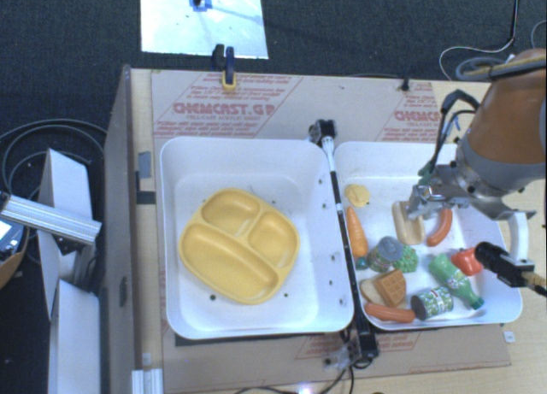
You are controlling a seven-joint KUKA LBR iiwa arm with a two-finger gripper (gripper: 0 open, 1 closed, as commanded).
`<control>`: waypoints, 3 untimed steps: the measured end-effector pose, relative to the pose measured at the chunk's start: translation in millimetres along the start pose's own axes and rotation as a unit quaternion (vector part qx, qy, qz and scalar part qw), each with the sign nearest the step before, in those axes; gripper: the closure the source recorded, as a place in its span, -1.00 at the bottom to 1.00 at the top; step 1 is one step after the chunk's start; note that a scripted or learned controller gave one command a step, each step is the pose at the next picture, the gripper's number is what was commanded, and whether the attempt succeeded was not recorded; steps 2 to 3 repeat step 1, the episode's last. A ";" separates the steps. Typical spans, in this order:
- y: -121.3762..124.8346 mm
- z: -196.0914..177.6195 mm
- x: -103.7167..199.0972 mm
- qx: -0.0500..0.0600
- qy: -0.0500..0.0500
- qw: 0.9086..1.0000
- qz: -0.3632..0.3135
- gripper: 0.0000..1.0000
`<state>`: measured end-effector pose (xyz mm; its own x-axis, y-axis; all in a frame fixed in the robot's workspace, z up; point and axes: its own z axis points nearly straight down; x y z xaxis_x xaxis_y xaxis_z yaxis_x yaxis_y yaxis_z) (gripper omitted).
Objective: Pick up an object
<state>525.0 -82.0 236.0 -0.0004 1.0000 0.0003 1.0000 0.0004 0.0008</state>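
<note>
A: Entry, right bin (513, 305). Toy food lies in a loose heap toward its near half. Sausage (439, 226) rests tilted beside a tan bread slice (408, 223). Which one sits under the tool?

B: The gripper (425, 202) hangs just over the bread slice's upper end, with the sausage just beside it on the right. The fingers are a dark blur against the bin floor; I cannot tell how far apart they stand, nor whether anything is between them.

A: Other items?

B: Carrot (356, 231) along the divider, a pale yellow disc (357, 196) above it. Grey-lidded can (386, 251) touching a green leafy piece (405, 260). Green bottle (455, 279) with a red-orange piece (467, 261) against it. A labelled can (432, 302) on its side, a waffle-like wedge (388, 286), and a second sausage (390, 313) at the near rim.

A: Anything cut off?

B: The arm (513, 123), its orange band showing, runs off the right edge. A black part (502, 264) overlaps the bin's right rim.

A: Left bin (184, 161)?

B: Holds a yellow divided tray (239, 245), three compartments, lying flat and set askew.
</note>
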 end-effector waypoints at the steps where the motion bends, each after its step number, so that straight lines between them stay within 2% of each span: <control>1: 25.3 -19.0 54.7 -0.001 0.000 1.000 -0.002 1.00; 3: 25.3 -19.0 54.7 -0.001 0.000 1.000 -0.002 1.00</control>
